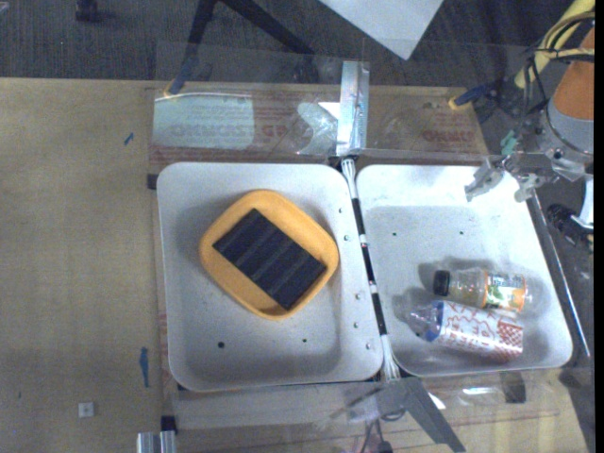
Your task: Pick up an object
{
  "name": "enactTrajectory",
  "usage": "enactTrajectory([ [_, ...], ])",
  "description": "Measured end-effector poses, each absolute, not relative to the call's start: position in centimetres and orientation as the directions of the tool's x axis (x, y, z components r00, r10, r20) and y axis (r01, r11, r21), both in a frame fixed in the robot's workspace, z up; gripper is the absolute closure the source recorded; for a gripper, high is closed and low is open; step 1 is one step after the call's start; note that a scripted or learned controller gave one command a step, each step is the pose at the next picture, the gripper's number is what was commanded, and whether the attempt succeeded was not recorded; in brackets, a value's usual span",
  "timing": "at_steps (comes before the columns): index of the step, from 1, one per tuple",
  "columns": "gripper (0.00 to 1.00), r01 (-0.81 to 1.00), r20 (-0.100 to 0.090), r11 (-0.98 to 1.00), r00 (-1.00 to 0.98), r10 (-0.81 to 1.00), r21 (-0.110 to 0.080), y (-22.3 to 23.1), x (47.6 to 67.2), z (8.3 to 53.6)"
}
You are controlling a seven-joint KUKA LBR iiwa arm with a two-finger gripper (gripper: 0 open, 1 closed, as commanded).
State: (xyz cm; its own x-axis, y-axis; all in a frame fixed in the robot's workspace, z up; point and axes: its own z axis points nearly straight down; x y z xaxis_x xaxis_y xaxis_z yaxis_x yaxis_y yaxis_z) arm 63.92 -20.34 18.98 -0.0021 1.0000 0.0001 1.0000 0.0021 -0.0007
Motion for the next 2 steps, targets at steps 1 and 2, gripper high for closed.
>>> enactTrajectory([
  [1,1.0,1.0,-0.003,0.005,-0.005,1.0,0.003,-20.31,64.05,20.08],
  [2,0.0,1.0,-0.003,0.005,-0.005,1.0,0.002,-20.28,64.05,20.07],
])
